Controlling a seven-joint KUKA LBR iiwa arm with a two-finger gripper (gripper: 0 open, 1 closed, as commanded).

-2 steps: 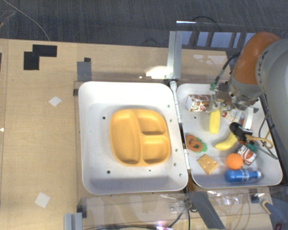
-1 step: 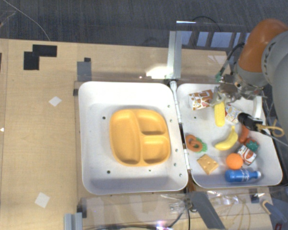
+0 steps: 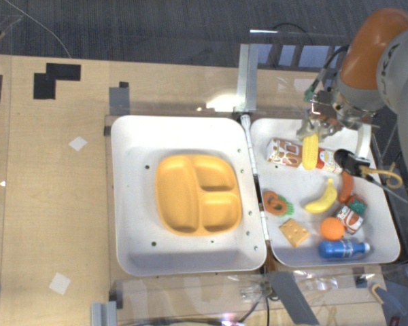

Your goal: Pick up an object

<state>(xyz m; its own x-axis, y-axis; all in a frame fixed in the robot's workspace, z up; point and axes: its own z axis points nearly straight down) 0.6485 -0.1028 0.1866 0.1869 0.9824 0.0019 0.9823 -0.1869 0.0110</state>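
**Ana:** While the arm reached in from the right, its gripper [image 3: 317, 122] hung over the far end of the right bin [image 3: 387, 244], and a yellow corn cob [image 3: 311, 151] dangled just beneath it.

**Ben:** Was it clamped on the cob?

**Ana:** It looked that way. The cob's top sat between the fingertips [image 3: 311, 130], and it hung lengthwise, straight down from them, which I judged to be a grasp near one end. Hence the vertical hang.

**Ben:** And where was it, exactly?

**Ana:** Above the small white-and-red carton [image 3: 280, 152] at the back of that bin, overlapping its right part. Whether it was fully clear of the carton I couldn't tell.

**Ben:** How did the cob look?

**Ana:** Bright yellow, stubby, rounded at both ends, faintly ribbed. Probably a plastic toy, so light, but slick.

**Ben:** The rest of the bin?

**Ana:** A banana [image 3: 322, 199], an orange [image 3: 332, 228], a blue bottle [image 3: 343, 249] and a cracker [image 3: 294, 233] lay nearer the front, well apart from the gripper. The left bin [image 3: 132, 253] carried a yellow divided tray [image 3: 197, 192].
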